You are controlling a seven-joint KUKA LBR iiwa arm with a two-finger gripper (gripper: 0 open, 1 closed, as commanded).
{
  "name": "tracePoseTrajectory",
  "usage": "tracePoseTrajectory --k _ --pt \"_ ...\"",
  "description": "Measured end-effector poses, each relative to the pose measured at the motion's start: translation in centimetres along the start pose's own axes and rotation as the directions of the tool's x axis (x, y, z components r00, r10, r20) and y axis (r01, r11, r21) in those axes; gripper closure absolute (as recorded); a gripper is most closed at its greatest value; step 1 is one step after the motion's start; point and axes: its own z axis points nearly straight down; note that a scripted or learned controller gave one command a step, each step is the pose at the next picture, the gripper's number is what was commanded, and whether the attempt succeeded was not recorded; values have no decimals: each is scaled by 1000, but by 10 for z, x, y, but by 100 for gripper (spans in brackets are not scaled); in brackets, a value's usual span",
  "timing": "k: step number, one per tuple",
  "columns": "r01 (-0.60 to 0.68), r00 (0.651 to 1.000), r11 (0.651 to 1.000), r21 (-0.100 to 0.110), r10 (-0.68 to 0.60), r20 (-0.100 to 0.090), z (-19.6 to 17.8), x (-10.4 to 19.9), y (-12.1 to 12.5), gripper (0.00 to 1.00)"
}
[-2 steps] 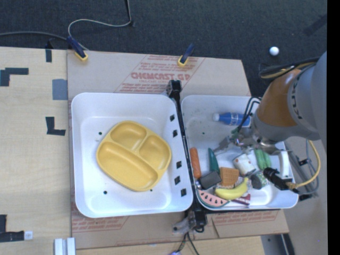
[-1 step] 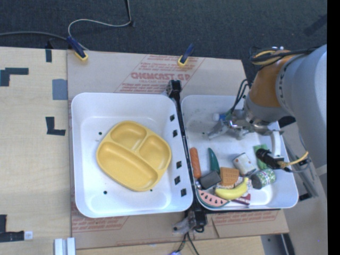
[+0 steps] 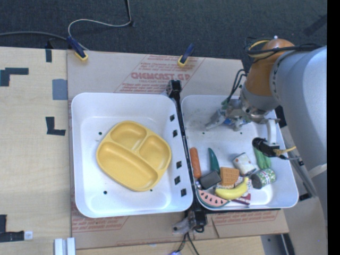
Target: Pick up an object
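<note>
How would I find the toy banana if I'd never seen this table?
Go to the right bin, the one crowded with toy food. Along its near edge, the banana lies curved above a watermelon slice. It is the one bright yellow piece in that bin.

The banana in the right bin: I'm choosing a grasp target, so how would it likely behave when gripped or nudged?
The banana looks like smooth toy plastic, so probably stiff, light and a bit slippery. Its curved shape may pivot or rock if pushed. It lies against the watermelon slice and cracker, so a nudge would likely shift those too.
</note>
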Motion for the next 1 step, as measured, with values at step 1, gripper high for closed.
tracePoseTrajectory --k 1 --pt "-6 1000 999 45 6 -13 5 -6 18 0"
